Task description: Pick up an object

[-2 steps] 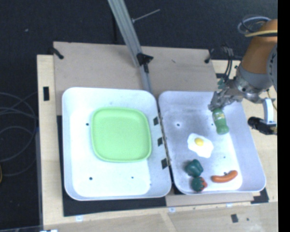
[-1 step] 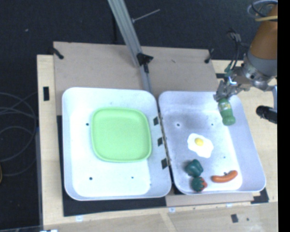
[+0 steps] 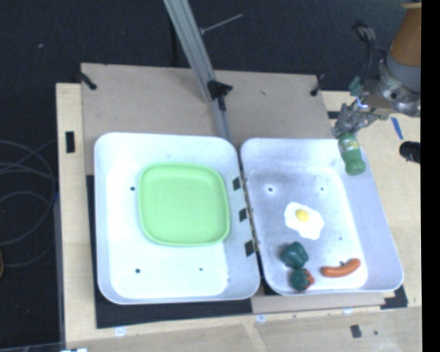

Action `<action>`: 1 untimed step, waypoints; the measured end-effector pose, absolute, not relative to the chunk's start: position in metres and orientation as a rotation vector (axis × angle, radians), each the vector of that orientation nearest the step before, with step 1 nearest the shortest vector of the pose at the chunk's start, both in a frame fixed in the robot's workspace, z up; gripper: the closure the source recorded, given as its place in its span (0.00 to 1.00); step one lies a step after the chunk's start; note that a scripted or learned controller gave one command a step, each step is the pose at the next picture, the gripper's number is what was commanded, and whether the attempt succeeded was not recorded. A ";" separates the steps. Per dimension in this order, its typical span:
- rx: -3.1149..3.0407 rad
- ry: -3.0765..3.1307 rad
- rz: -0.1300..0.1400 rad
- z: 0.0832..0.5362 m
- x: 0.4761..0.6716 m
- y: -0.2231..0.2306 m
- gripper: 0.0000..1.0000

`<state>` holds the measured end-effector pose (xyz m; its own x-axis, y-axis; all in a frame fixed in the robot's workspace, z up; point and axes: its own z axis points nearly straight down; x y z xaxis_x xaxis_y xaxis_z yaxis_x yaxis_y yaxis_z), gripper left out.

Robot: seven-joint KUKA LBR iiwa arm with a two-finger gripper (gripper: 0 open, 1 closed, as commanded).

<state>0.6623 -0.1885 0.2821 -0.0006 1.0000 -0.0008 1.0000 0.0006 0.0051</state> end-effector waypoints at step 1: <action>2.220 2.221 0.001 0.294 0.662 -0.189 1.00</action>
